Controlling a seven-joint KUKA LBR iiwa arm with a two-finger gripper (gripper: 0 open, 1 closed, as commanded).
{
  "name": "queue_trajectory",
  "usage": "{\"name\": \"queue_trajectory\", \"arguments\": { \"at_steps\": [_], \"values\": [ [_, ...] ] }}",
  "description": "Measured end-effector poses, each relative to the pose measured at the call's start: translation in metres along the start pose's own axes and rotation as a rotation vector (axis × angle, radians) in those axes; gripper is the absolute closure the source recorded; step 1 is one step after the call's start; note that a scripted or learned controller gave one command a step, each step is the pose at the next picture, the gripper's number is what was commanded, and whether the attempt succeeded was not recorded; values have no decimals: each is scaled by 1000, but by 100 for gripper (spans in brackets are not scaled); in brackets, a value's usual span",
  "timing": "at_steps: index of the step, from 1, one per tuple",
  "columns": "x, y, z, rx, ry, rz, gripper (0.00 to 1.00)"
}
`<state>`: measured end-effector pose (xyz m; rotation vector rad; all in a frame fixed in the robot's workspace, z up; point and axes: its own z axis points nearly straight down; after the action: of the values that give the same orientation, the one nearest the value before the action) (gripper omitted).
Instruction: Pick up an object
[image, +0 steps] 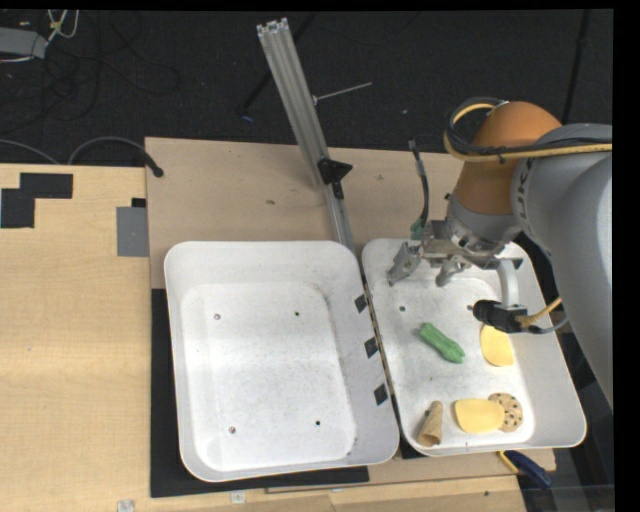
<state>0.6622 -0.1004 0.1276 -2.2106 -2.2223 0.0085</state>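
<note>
Gripper (425, 266) is hovering open and empty over the far end of the right bin (560, 425) — green object (441, 342) is lying mid-bin, just beyond the fingers, untouched.

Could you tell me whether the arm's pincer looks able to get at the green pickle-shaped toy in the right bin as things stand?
Probably yes. The pincer hovers over the far end of the right white bin, and the green pickle-shaped toy lies in the open just nearer the camera, with nothing on top of it.
</note>
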Motion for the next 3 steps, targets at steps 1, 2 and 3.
{"name": "queue_trajectory", "arguments": {
  "at_steps": [1, 2, 3],
  "values": [
    [1, 0, 38, -6, -2, -1, 0],
    [1, 0, 26, -6, -1, -1, 100],
    [-2, -9, -30, -13, -2, 8, 100]
  ]
}}
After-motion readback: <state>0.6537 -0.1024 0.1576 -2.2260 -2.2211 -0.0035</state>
